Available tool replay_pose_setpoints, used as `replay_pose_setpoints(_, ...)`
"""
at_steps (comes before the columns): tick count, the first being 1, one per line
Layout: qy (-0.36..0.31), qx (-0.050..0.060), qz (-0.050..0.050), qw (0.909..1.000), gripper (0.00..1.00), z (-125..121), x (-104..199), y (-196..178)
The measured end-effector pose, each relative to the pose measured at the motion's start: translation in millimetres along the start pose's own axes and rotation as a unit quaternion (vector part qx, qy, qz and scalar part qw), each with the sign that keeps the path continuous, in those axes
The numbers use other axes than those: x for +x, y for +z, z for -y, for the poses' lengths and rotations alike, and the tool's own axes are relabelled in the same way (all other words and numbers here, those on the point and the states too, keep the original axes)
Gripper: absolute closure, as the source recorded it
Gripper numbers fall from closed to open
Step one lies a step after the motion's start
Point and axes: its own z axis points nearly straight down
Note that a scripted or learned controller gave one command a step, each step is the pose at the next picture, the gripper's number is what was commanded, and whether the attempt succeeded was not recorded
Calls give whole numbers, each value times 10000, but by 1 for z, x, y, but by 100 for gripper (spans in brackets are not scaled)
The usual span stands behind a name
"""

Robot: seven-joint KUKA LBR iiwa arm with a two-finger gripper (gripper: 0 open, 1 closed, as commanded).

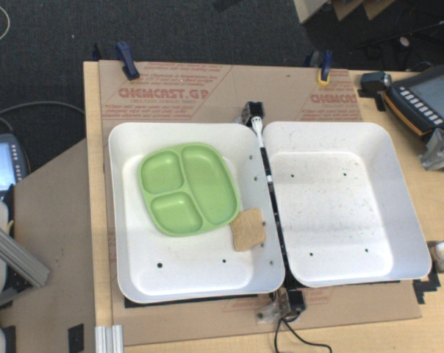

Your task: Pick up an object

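Green divided plate (189,190) in left bin (126,219); tan sponge (248,230) touching its corner

Both bins (126,197) were white, left one held a light green divided plate (189,190) and a tan sponge (248,230), brown cardboard (207,87) had red lettering

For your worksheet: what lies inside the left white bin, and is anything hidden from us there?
The left bin holds a green divided plate and a tan sponge-like piece touching the plate's lower right edge. Whatever lies beneath the plate and the piece is covered.
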Motion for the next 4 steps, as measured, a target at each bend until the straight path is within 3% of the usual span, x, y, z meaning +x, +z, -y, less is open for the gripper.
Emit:
replay_pose_setpoints(1, -9, -153, 51, 9999, 100, -35, -6, -130)
replay_pose_setpoints(2, 19, -18, 8, 10000, 100, 1, -15, -29)
replay_pose_setpoints(3, 16, -49, 24, 10000, 100, -41, -78, 43)
replay_pose_setpoints(4, -37, -180, 53, 9998, 100, -70, -23, -135)
